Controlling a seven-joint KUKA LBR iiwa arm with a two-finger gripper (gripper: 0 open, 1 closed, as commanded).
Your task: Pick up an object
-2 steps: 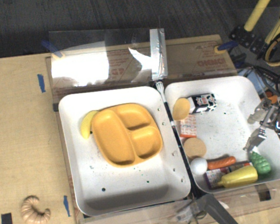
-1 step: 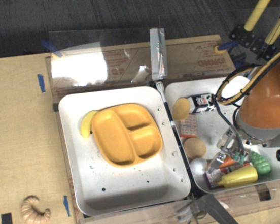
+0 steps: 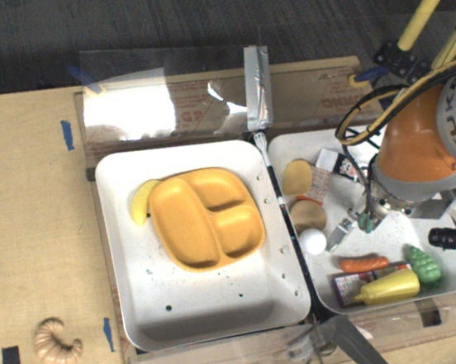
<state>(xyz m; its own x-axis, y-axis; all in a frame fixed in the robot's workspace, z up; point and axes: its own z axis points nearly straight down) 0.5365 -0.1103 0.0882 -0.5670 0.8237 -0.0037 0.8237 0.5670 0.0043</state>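
Likely target: the orange carrot (image 3: 364, 264), lying flat on the floor of the right bin (image 3: 454, 287), just below and a little left of the gripper (image 3: 365, 222). Looks like a small plastic toy, so probably light, stiff and a bit slick. Best hold is across its narrow width at mid-length, fingers coming down on either long side. It is thin and low, so the fingers need to go nearly to the bin floor.

Touching or nearly touching it below: a yellow toy vegetable (image 3: 389, 286) resting on a dark flat packet (image 3: 348, 288), with a green bumpy toy (image 3: 423, 265) to the right. Tight cluster, so a wide approach may bump neighbours.

Left of the carrot, a white ball (image 3: 314, 243), round and likely to roll away. Above that, two tan round pieces (image 3: 298, 178) and a white printed packet (image 3: 328, 164) near the bin's far side.

Gripper sits over the middle of the right bin, nothing seen between the fingers; cannot tell how far apart they are, the wrist hides them.

Left bin (image 3: 129, 256) holds an orange divided tray (image 3: 206, 217), upside down or not unclear, with a yellow banana (image 3: 139, 202) tucked at its left edge. On the table (image 3: 28, 245), well apart, a beige curled toy (image 3: 56, 341).
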